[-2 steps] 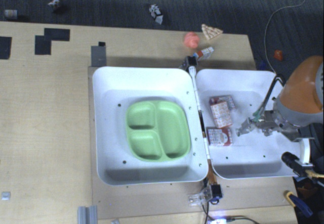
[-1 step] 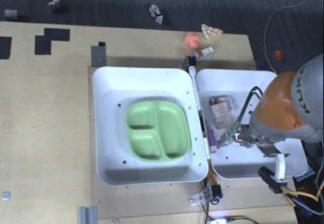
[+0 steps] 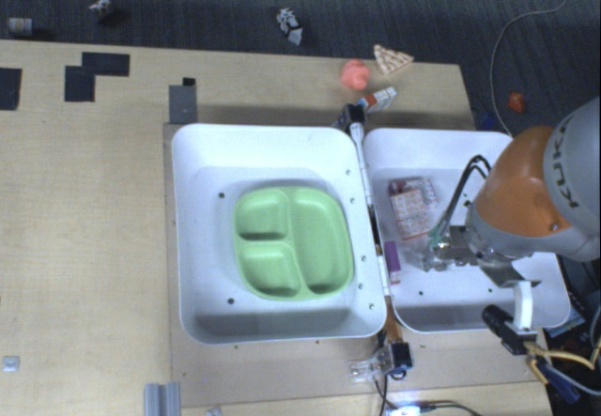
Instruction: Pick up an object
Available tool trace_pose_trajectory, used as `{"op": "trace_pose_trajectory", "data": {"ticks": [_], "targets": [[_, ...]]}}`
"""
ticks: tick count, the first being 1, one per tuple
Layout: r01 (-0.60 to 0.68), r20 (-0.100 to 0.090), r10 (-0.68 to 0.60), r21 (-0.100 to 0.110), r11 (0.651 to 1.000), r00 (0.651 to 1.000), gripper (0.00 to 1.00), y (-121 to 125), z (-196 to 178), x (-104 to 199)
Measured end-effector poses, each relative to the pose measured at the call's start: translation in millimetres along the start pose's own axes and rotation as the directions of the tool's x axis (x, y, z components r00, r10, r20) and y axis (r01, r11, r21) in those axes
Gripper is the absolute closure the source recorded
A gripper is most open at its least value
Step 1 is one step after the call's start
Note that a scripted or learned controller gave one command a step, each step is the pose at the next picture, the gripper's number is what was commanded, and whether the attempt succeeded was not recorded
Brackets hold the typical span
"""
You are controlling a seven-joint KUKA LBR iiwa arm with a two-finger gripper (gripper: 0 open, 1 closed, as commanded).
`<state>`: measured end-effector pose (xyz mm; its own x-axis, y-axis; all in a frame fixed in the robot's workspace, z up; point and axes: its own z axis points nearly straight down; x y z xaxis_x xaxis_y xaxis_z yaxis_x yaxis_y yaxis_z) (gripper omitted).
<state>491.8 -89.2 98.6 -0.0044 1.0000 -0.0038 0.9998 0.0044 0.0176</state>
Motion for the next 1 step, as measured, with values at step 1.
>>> {"op": "trace_pose_trajectory", "data": {"ticks": [1], "targets": [[-0.002,-0.002,0.002,0.013,1.0,1.0,1.0,57.9,-55.9,-91.1]]}}
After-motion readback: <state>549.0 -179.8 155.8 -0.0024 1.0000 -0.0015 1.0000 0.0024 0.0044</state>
